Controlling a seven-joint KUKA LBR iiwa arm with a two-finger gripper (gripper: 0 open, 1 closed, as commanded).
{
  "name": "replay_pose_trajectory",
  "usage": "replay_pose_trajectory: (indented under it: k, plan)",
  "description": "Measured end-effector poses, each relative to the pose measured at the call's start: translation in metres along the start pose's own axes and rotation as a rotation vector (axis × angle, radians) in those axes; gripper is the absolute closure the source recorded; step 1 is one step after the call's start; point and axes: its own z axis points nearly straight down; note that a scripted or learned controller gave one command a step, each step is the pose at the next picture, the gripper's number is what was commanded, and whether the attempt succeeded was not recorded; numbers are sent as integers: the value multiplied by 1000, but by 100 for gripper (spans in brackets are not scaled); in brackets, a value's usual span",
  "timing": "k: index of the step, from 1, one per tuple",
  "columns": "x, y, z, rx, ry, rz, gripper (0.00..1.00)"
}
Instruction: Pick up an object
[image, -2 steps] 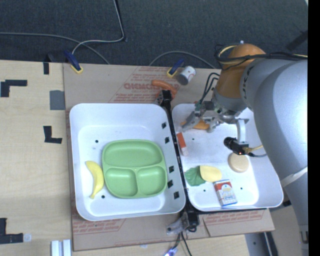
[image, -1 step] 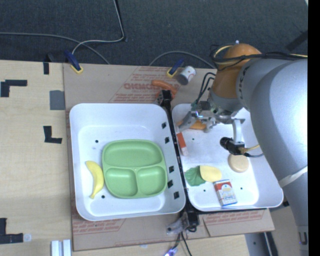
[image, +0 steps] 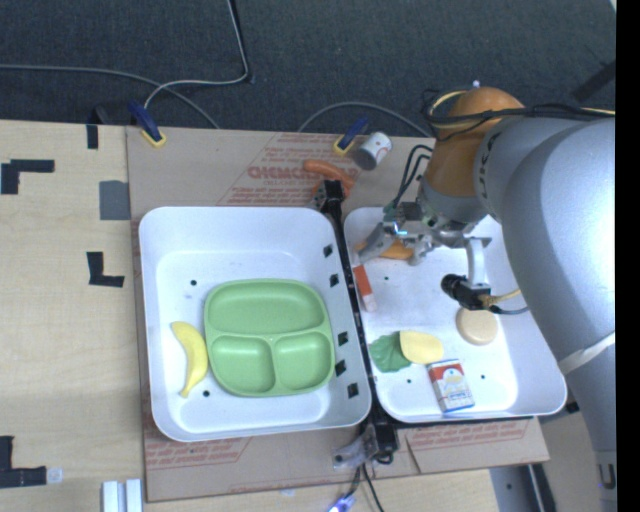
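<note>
While the gripper hangs low in the right bin over an orange piece, I cannot tell its state; a banana lies in the left bin

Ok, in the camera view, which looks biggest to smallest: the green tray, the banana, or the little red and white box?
1. green tray, by far the biggest.
2. banana.
3. red and white box, the smallest, though not much smaller than the banana.
</note>
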Motion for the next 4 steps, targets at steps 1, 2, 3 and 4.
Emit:
replay_pose_trajectory:
  k: [1,2,3,4]
  plan:
    - [-1,0,0,0,0,0,0]
    - [-10,0,0,0,0,0,0]
    - [-4,0,0,0,-1,1,0]
    - [-14,0,0,0,0,1,0]
